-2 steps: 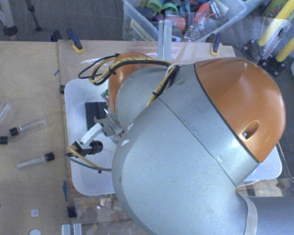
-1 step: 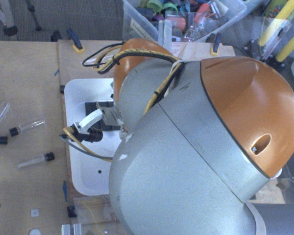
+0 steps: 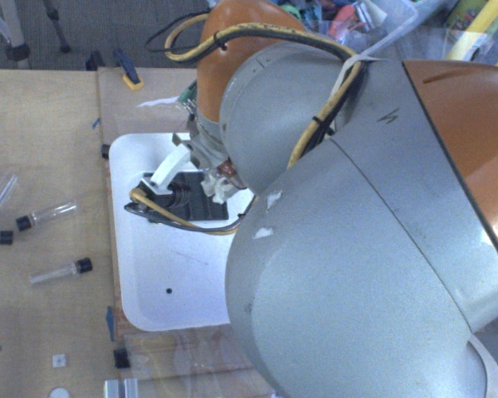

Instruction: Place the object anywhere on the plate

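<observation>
- The jaws sit low over the far half of the white bin (image 3: 162,301), tucked under the wrist. From where I stand I cannot tell whether they are clenched or released, or whether anything is between them.
- A wrist set this low suggests a pick or a set-down, but I can't judge which.
- The arm (image 3: 357,222) leans in from the counter's right edge. Its grey bulk covers the bin's right side, so the object and the plate are hidden from me and I cannot say where either lies.
- The bare floor of the bin toward the counter's near edge has a small dark speck (image 3: 168,289) on it, too small to name.
- Toward the counter's left edge, clear tubes (image 3: 54,214) with black caps lie scattered, well apart from the bin; they look like leftovers rather than part of this job.
- Beyond the far edge stands a clear tub (image 3: 349,11) of bright toys, probably spare stock.
</observation>
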`<action>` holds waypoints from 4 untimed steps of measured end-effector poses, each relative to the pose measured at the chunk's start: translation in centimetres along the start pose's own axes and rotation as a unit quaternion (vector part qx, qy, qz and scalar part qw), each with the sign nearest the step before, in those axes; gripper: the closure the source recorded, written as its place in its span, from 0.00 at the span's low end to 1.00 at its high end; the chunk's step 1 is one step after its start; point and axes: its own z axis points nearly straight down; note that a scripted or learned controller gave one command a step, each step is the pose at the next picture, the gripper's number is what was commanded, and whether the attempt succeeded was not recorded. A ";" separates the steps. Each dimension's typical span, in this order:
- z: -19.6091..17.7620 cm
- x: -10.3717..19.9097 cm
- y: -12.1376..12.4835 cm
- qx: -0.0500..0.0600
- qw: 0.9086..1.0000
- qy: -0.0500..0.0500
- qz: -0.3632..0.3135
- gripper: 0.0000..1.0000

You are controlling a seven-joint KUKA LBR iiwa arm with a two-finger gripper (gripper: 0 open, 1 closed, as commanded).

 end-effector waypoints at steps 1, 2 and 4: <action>4.5 -8.7 -5.9 0.000 0.996 0.000 0.085 1.00; -1.2 -0.2 0.3 -0.001 0.991 0.003 0.137 1.00; 4.1 2.5 2.0 -0.001 0.992 0.002 0.128 1.00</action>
